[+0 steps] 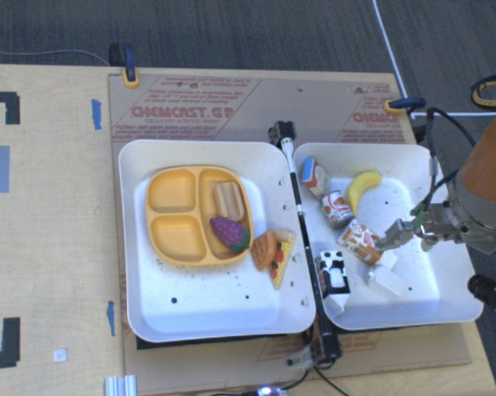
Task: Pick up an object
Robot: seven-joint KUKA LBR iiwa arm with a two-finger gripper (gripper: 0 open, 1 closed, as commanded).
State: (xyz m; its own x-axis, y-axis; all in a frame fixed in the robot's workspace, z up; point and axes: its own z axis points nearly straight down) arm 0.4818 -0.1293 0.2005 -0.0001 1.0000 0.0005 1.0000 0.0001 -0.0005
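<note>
The right bin [446, 291] holds several small objects. An orange-and-white carton [359, 242] lies near its middle. My gripper [391, 238] reaches in from the right, low over the bin floor, with its tip just right of that carton. Whether it touches the carton is unclear. A red-and-white can [338, 209] and a blue-and-orange packet [312, 175] lie further back on the left. A yellow fruit [363, 186] sits behind them. A black-and-white carton [333, 271] and a white block [388, 284] lie toward the front.
The left bin [148, 304] holds a yellow divided plate [177, 236] with a hot dog [228, 198] and purple grapes [230, 233]; a pizza slice [274, 256] lies beside it. Cables [446, 126] run past the right bin's back corner.
</note>
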